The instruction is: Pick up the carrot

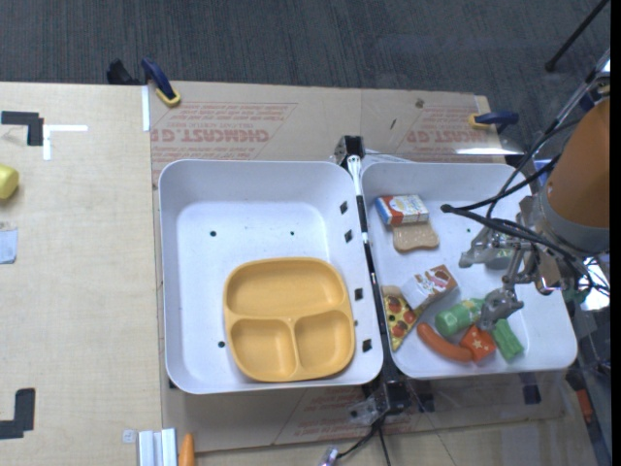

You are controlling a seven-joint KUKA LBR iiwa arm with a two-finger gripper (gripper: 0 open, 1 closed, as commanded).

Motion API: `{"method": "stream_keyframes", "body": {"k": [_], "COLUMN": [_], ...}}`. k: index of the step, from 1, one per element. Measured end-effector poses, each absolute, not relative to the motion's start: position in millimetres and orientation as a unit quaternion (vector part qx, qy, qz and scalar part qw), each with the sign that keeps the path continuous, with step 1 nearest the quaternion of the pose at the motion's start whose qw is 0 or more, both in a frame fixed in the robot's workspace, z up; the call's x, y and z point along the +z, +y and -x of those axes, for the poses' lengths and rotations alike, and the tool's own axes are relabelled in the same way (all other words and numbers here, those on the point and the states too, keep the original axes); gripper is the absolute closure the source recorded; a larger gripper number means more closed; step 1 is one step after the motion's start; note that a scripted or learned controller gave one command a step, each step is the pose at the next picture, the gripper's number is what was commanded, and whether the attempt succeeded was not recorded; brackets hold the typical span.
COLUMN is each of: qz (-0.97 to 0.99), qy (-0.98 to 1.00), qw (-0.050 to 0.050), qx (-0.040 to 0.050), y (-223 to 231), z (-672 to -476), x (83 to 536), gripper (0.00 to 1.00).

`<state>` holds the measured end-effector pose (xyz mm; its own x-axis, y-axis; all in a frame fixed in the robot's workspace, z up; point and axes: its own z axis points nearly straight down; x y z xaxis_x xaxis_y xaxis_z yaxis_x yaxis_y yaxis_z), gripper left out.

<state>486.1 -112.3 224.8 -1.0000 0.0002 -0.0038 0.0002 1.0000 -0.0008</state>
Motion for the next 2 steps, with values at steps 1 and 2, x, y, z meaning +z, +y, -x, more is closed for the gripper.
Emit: {"method": "stream_keyframes", "body": {"k": [1, 2], "qz": [0.104, 0.278], "qy": [0.995, 0.961], "qw": [0.002, 0.004], "qx": [0.0002, -0.0007], "y": [-14, -43], "z": [-480.4, -526.9], "x": [192, 286], "gripper": [0.0, 0.0]}}
